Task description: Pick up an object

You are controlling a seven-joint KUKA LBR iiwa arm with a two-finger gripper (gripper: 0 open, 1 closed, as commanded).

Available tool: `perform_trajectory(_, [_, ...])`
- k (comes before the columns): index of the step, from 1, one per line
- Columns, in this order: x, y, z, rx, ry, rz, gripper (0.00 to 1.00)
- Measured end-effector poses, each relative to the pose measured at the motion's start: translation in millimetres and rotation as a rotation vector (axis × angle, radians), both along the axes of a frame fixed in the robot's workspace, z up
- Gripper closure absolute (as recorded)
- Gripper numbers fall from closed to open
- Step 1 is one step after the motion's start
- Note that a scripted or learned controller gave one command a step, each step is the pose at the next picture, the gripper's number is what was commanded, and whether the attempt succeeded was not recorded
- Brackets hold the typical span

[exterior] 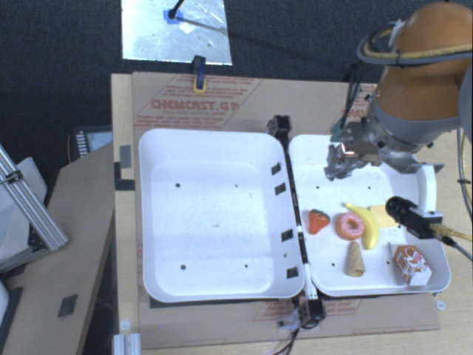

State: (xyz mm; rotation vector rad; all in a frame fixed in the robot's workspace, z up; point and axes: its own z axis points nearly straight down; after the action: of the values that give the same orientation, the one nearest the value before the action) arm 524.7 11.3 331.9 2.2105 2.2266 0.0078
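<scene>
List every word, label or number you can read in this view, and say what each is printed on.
"CHEMCAST" in red, followed by letters too blurred to make out: on the brown cardboard sheet under the two bins, above the left white bin.
Fainter red print on the same cardboard nearby and along its front edge: too small and blurred to read.
Small red-and-white box in the right bin: markings too small to read.

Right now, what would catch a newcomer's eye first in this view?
The big orange-banded arm coming in from the right, its gripper over the far part of the right bin. Then the bright toy food clustered toward that bin's near side: a strawberry, a donut, a banana and a cone.
</scene>
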Motion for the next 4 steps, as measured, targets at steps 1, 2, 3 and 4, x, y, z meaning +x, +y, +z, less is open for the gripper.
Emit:
perform_trajectory(1, [-27.2, -11.1, -116.7, -0.001, 0.017, -0.008, 1.0])
perform_trajectory(2, [33.2, 32.3, 21.8, 0.002, -0.013, 0.002, 1.0])
perform_trajectory(3, [-2.7, 26.0, -69.4, -0.001, 0.015, -0.007, 1.0])
perform_trajectory(4, [-36.9, -30.6, -26.6, -0.002, 0.001, -0.012, 1.0])
